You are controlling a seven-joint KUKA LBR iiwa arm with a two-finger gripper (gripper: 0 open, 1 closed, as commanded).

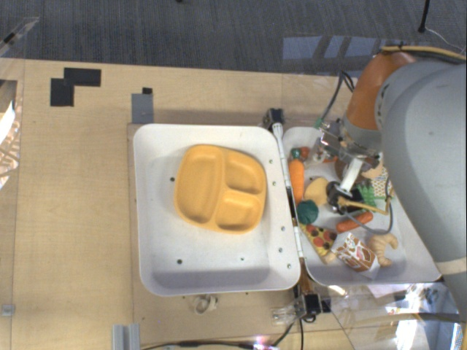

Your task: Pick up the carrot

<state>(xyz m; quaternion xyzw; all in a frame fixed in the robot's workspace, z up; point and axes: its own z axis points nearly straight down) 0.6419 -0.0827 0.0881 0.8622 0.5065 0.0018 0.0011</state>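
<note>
The carrot (pixel 296 175) lies against the right bin's (pixel 343 274) left wall, which blocks that side. A pale lump (pixel 317 189) crowds the carrot's right and a green ball (pixel 307 211) its lower end. Left of the carrot, past the wall, the left bin's (pixel 204 257) bare floor rings a yellow tray (pixel 219 188).

You'll find the carrot (pixel 295 178) in the right bin (pixel 400 265), lying flat on the bin's floor, just beside the wall that this bin shares with its neighbour. It is a short, smooth, bright orange piece, thick at one end and narrowing toward the other. It runs lengthwise along that wall, with its thick end toward the bin's far edge and its narrow end pointing toward the bin's near edge.
</note>
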